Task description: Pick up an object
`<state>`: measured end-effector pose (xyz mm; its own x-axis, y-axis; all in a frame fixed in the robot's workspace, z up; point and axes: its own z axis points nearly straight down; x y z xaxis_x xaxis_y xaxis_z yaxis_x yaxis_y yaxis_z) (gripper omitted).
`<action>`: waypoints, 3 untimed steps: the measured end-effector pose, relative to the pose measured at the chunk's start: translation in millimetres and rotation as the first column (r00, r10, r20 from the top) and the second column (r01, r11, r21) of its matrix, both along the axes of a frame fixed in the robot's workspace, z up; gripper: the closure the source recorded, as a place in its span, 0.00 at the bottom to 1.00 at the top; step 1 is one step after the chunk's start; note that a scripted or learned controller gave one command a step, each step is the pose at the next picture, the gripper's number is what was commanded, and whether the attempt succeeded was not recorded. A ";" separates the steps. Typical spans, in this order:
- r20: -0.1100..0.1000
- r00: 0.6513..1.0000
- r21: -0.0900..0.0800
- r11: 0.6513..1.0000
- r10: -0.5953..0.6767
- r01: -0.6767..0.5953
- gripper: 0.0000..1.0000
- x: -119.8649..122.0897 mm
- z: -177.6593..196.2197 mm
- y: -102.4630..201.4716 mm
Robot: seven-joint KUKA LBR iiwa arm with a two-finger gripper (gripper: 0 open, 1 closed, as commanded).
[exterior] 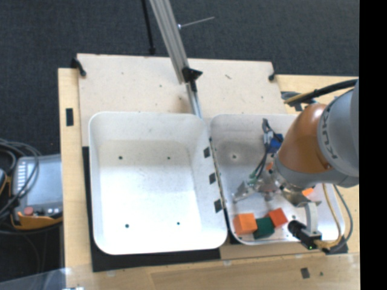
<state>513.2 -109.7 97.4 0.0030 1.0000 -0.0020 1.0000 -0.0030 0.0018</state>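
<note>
White plastic, two shallow bins side by side on a pale wooden counter (151,80). Landmark for this entry: the right bin (233,141).

- Left bin (151,174): touching the right bin's left wall; a few dark specks on its floor.
- Orange block (245,223): inside the right bin, at its near edge, left of centre.
- Green block (264,227): inside the right bin, touching the orange block on its right side.
- Second orange block (277,217): inside the right bin, just beside the green block, slightly farther in.
- Arm (314,147): grey with an orange band, reaching over the right bin's right half.
- End effector (259,186): low over the middle of the right bin, just beyond the three blocks (metal parts overlap here; whether it is open or closed I cannot tell, and no block is seen in it).

Risk, as a judgement: the blocks sit clustered against the bin's near wall, so a descent may land between two of them, nudge one aside, or strike the wall. A close on a block's corner would likely let it slip.
</note>
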 end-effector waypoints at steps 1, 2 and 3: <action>0.005 1.000 0.002 1.000 -0.009 0.009 1.00 1.2 11.6 -0.3; 0.005 1.000 0.001 1.000 0.007 -0.007 1.00 -0.6 67.0 8.2; 0.006 1.000 0.001 1.000 0.007 -0.007 1.00 1.6 120.9 7.2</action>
<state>514.9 -102.5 218.3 -0.0039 1.0000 -0.0012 1.0000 0.0039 0.0078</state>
